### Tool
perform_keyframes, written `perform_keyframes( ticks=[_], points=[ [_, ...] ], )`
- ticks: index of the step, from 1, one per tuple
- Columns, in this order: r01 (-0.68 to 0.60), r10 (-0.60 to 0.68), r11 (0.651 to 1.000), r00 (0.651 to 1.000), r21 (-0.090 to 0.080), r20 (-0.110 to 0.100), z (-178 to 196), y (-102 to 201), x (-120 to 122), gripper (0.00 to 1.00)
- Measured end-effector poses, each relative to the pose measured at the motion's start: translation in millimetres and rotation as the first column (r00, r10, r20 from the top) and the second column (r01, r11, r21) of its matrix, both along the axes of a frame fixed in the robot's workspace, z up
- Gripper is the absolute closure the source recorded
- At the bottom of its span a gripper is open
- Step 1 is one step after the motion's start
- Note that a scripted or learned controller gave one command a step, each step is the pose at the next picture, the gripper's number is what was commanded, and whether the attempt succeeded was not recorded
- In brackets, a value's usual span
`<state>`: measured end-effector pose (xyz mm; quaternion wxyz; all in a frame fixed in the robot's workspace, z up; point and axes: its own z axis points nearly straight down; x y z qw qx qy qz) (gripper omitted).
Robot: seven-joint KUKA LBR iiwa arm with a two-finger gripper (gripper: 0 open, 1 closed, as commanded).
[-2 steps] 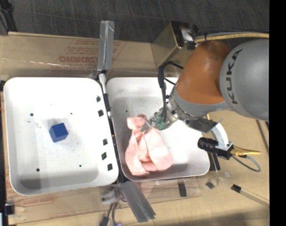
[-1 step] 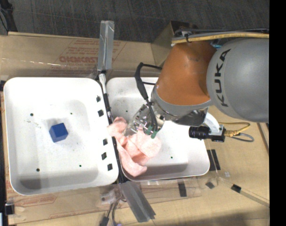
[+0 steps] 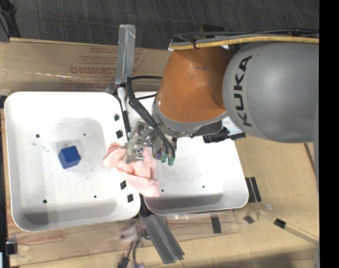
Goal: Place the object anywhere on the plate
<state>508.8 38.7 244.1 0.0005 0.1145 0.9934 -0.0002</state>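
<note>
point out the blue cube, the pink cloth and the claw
blue cube point(image 3: 70, 156): camera view, its top face
pink cloth point(image 3: 137, 172): camera view, middle of the crumpled fabric
claw point(image 3: 137, 145): camera view, its metal tip over the cloth

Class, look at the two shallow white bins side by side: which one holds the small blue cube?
The left shallow white bin. The small blue cube sits on its floor, well apart from the gripper, which is over the crumpled pink cloth draped across the rims where the bins meet.

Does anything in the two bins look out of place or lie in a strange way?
Yes. The pink cloth lies crumpled across the rims where the left bin and right bin meet, flat in neither. The tool is right above it. The blue cube in the left bin looks normal.
</note>
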Motion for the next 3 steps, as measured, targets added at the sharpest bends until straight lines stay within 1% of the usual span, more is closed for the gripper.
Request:
perform_keyframes(
  ticks=[1,2,3],
  points=[
    [-0.23,0.23,0.973,0.973,0.0,0.001,6,54,9,1.0],
    [-0.234,0.234,0.972,0.972,0.0,0.0,-3,98,19,1.0],
    [-0.234,0.234,0.972,0.972,0.0,0.001,-10,150,16,1.0]
  ],
)
